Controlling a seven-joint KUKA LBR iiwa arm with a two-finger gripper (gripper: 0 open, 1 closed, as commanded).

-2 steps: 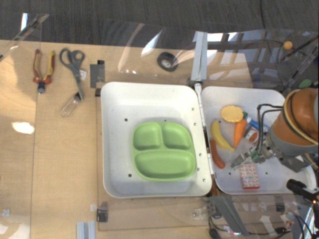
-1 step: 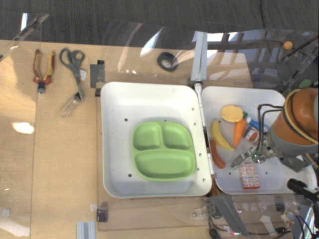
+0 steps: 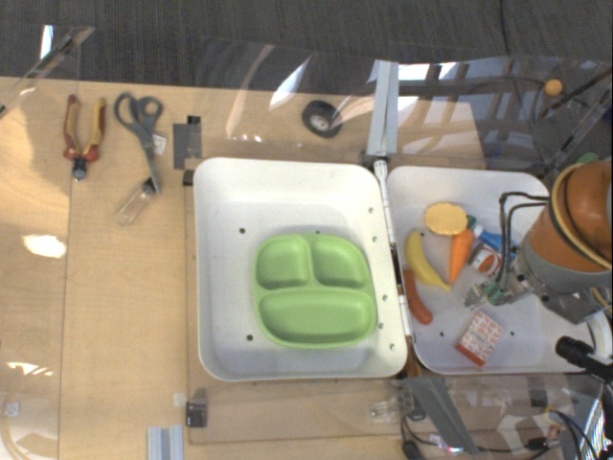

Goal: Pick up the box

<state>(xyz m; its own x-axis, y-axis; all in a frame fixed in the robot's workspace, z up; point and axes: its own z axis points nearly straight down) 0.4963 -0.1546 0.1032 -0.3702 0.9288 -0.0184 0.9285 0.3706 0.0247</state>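
The box is small and flat, white with a red pattern and an orange-red edge. It lies tilted near the front of the right bin. My gripper hangs from the grey arm with the orange band, which comes in from the right. The gripper's tip sits just behind the box, slightly to its right, and apart from it. Nothing shows in its grasp.
Beside the gripper in the right bin lie a carrot, a banana, a round yellow piece, a red sausage-like piece and a blue item. The left bin holds a green divided plate. Scissors, pliers and a tape roll lie on the bench.
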